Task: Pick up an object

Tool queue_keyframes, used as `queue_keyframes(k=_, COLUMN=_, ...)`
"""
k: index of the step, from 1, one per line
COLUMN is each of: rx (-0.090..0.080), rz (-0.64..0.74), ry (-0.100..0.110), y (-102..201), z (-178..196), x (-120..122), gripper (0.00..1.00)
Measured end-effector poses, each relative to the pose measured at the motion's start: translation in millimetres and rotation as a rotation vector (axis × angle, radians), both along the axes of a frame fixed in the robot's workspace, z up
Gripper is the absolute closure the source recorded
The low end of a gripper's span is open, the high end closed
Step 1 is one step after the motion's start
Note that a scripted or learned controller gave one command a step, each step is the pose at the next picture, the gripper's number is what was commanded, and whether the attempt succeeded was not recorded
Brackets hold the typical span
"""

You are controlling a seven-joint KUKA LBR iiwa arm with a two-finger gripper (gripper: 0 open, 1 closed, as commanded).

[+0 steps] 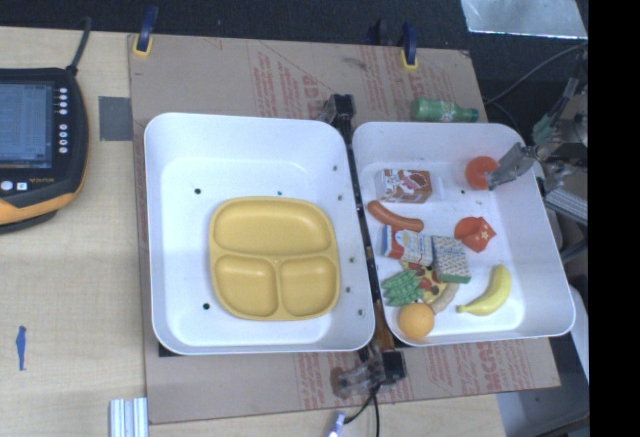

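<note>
Your gripper (pixel 510 168) hovers just right of the red tomato (pixel 480 171); finger state unclear, and packet (pixel 405 186) print is unreadable.

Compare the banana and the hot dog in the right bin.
The banana is yellow and curved; the hot dog is reddish brown and nearly straight. The banana lies near the right bin's front right corner, the hot dog toward its left wall, mid-bin. The banana looks thicker. Both are long toy foods lying flat, apart from the gripper.
</note>
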State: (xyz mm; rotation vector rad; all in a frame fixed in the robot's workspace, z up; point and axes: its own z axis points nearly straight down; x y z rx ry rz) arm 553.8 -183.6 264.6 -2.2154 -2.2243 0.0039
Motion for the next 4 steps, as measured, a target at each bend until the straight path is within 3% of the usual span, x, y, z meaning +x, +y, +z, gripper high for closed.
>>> queue_keyframes(k=1, rx=-0.001, rz=0.002, ry=0.002, y=-27.9, z=-106.5, x=63.9, gripper=0.0)
queue_keyframes(k=2, rx=0.0, rz=0.003, ry=0.0, y=-27.4, z=-173.5, x=102.3, gripper=0.0)
queue_keyframes(k=3, rx=-0.001, rz=0.005, ry=-0.001, y=-28.0, z=-162.0, x=103.1, gripper=1.0)
queue_keyframes(k=4, rx=0.001, rz=0.0, ry=-0.004, y=40.7, z=-96.4, x=99.8, gripper=1.0)
